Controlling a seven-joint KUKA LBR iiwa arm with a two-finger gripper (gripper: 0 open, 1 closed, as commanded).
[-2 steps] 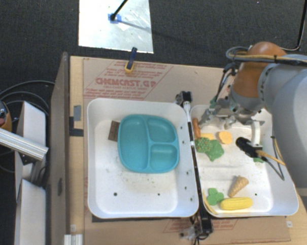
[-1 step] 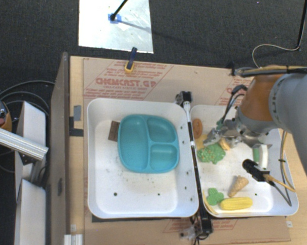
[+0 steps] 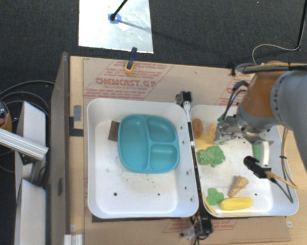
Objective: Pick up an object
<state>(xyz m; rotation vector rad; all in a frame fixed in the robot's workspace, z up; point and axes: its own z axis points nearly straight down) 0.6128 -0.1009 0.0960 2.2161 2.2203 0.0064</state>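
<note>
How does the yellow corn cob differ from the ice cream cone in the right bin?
The corn cob is bright yellow; the ice cream cone is pale tan. The corn cob lies nearly level along the bin's near edge, while the cone lies at a slant, further in. The cob is rounded at both ends; the cone tapers to a point. Both are small toy foods in the right bin.

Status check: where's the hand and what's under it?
Hand low in right bin, grip unclear. Green leafy piece just below it. Yellow piece and brown piece crowd alongside.
</note>
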